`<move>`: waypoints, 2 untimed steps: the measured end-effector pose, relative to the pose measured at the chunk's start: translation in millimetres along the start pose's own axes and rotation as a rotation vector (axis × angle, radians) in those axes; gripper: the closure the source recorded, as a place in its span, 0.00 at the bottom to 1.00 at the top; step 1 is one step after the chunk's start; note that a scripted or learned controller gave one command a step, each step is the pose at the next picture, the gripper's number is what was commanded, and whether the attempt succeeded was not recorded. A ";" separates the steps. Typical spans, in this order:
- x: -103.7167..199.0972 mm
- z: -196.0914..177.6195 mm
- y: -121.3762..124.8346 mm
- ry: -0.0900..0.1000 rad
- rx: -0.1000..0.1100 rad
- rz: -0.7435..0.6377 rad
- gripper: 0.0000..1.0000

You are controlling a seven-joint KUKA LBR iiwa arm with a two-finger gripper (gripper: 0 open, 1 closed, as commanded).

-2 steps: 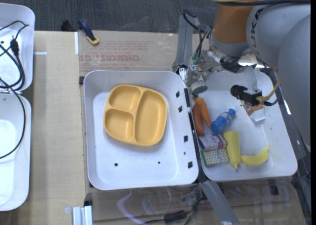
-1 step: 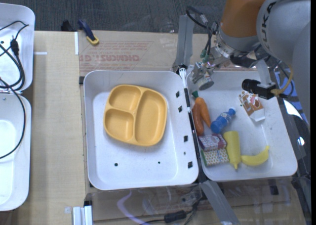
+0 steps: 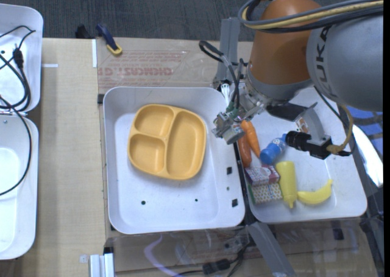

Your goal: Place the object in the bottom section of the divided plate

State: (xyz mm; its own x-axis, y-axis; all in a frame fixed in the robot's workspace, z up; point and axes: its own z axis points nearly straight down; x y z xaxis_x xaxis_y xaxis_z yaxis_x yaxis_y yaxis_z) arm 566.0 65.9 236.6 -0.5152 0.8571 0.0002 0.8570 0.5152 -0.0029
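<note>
The grey arm (image 3: 341,44) with its orange band reaches in from the right, over the right bin (image 3: 341,206). In the left bin (image 3: 122,209) sits the yellow divided plate (image 3: 167,142), well left of the claw. The claw (image 3: 234,125) hangs at the seam between the two bins; whether it is open or closed cannot be told. The carrot (image 3: 248,140) lies just beside and below it, at the right bin's left edge — long axis running far-to-near, slightly tilted. No grip on it can be made out. Nearby lie a yellow bottle (image 3: 287,183), a banana (image 3: 317,194), a small box (image 3: 263,183) and a blue bottle (image 3: 272,150).
</note>
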 end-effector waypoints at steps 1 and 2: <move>-0.6 -0.1 -0.2 0.000 0.000 0.001 0.00; -2.4 -7.7 -0.2 -0.001 0.002 0.005 1.00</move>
State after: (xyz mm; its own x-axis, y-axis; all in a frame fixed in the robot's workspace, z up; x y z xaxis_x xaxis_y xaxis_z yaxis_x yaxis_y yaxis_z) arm 567.1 63.7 244.3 -0.5110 0.8596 -0.0006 0.8596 0.5110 -0.0045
